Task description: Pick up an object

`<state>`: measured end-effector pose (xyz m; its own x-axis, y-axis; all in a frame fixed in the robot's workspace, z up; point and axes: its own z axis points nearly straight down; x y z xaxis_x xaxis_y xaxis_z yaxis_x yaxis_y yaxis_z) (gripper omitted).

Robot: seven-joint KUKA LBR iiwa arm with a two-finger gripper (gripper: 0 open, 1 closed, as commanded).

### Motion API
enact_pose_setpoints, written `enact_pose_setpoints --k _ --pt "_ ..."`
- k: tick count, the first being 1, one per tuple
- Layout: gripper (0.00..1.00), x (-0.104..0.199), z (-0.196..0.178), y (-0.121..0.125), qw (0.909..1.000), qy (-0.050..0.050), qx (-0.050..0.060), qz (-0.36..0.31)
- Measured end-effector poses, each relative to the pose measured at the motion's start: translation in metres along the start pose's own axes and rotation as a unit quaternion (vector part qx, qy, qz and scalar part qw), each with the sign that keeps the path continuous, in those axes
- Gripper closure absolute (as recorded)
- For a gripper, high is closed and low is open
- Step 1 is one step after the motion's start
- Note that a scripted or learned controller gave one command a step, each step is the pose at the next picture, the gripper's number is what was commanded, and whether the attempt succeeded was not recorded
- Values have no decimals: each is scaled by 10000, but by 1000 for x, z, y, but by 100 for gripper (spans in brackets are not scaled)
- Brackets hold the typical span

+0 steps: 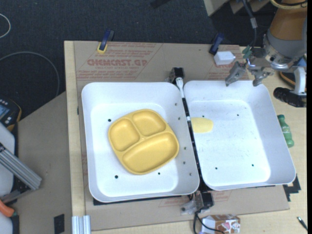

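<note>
A yellow three-compartment plate [143,140] lies in the left white bin [97,101]. A small pale yellow object [202,125] rests near the left wall of the right white bin [258,169]. My gripper [243,76] hovers over the far rim of the right bin, up and to the right of the small yellow object and well apart from it. Its two fingers are spread open, one fingertip [229,80] to the left and the other to the right, with nothing between them.
A green marker-like item [285,129] lies on the bench beside the right bin's right rim. Clamps [104,41] hold the cardboard base at the back. A black bracket [177,75] sits between the bins at the far end.
</note>
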<state>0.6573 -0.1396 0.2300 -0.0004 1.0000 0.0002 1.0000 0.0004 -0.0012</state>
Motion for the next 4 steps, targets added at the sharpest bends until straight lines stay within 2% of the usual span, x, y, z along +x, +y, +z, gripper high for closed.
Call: enact_pose_setpoints --k 1,2,3,4 --pt "0 38 -207 -34 9999 -17 -117 -22" --pt "0 -66 -315 -134 9999 -52 -91 73" --pt "100 -59 -317 -127 10000 -29 -43 0" --pt "100 -55 -172 -158 10000 26 73 14"
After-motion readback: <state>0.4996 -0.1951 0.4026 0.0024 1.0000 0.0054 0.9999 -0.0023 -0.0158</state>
